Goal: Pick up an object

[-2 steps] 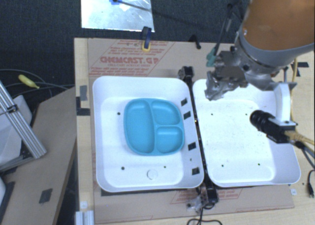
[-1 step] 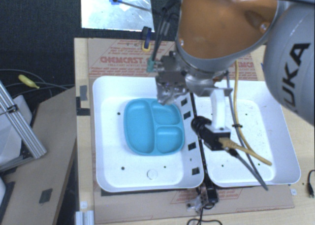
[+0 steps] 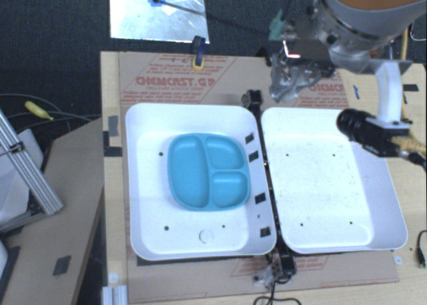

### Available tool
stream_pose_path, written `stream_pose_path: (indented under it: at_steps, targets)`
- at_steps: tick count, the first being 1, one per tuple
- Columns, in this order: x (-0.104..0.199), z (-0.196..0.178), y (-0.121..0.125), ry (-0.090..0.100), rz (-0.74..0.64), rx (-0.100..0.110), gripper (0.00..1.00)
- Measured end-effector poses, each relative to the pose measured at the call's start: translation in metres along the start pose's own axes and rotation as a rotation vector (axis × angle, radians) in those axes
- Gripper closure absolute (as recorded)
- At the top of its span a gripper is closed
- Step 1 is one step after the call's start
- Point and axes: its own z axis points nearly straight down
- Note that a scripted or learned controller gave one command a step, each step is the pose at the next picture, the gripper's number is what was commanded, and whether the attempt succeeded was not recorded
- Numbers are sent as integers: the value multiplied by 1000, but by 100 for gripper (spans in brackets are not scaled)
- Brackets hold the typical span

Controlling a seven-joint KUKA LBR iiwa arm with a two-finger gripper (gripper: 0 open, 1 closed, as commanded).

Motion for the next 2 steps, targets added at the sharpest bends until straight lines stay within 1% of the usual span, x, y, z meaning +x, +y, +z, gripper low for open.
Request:
stream_pose_path:
  at_steps: [1,2]
  targets:
    - [32,144,-4,-8,-8,27,100]
    - [0,106,-1,-3,-2,10,100]
